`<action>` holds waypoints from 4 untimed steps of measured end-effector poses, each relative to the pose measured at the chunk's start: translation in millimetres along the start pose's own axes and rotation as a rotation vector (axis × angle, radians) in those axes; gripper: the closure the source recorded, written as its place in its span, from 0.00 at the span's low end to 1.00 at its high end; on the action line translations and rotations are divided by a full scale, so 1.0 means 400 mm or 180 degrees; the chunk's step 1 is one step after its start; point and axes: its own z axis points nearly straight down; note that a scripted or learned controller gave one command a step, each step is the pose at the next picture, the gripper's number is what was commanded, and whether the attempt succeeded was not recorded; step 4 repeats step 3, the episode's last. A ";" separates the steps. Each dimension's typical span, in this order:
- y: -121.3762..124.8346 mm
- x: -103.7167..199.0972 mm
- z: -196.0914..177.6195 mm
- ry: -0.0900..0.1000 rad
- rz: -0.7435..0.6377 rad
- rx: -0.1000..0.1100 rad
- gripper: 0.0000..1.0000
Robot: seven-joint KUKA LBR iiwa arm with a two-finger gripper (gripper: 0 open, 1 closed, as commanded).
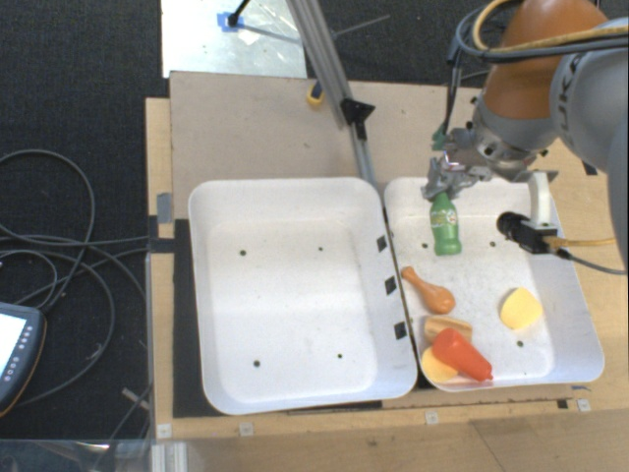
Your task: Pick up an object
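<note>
— Where is the gripper (442, 187)?

— Low over the far left part of the right-hand shallow white bin (580, 347), near the wall beside its neighbour. I cannot tell whether it is clenched or released, because its tip is a dark tangle from this angle.

— And the thing to pick?

— A small green plastic bottle with a pale label (446, 229) is directly under the gripper. Its cap end meets the gripper's tip and its body runs toward the near side. It seems to touch the tip, but the view is too coarse to say whether it is grasped.

— How does the arm stand?

— The grey arm (590, 87) comes in from the right, high up. The orange band (536, 47) bulges above the wrist, which turns down and leftward to the bin.

— What else lies in that bin?

— A tan drumstick-shaped toy (428, 289) lies nearer the camera than the bottle, close to it but apart. To its right is a yellow rounded chunk (521, 309). In the near left corner a red cone-shaped toy (464, 355) lies against a pale orange slab (447, 326) and a yellow piece (435, 366).

— And beyond?

— The left-hand shallow white bin (295, 293) sits alongside on the brown table (246, 126). A grey slanted pole (324, 47) runs down to the far end of the gap between the bins. Black cables (59, 254) loop over the dark floor at the left.
</note>
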 end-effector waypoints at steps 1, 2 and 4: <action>-0.071 0.117 0.026 0.0003 -0.0002 0.0007 1.00; -0.112 0.221 0.034 0.0004 -0.0003 0.0003 1.00; -0.190 0.332 0.009 0.0007 -0.0006 0.0002 1.00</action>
